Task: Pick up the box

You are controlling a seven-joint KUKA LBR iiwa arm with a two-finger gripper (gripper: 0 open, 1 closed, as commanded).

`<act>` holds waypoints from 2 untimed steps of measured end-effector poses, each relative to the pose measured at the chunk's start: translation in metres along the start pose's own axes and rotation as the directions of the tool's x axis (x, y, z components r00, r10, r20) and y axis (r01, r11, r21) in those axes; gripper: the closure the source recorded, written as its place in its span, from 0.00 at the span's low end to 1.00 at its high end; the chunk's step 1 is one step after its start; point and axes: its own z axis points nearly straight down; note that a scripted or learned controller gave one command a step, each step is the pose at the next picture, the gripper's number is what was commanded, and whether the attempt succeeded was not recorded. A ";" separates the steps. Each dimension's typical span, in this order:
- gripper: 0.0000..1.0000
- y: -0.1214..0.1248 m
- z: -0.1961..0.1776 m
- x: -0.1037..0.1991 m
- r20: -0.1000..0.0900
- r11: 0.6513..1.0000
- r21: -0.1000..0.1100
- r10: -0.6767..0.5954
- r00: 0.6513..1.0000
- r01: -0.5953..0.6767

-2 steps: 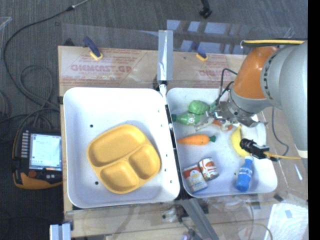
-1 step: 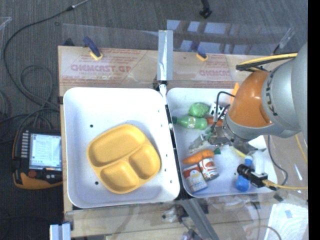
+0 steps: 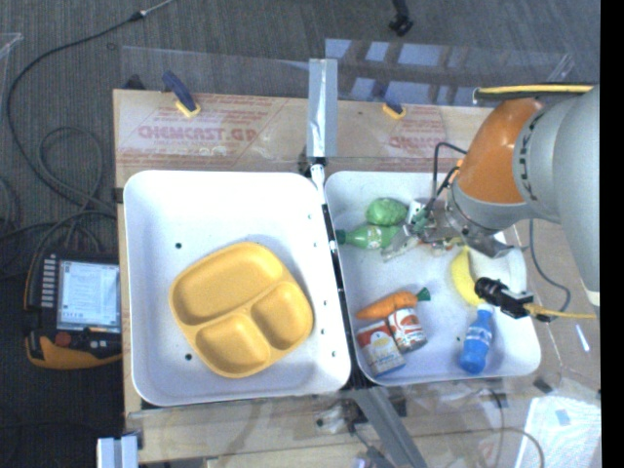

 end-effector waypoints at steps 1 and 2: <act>0.00 0.065 0.002 -0.009 -0.012 0.999 0.046 -0.026 1.000 0.026; 1.00 0.061 -0.004 -0.014 -0.004 0.998 0.058 -0.026 1.000 0.026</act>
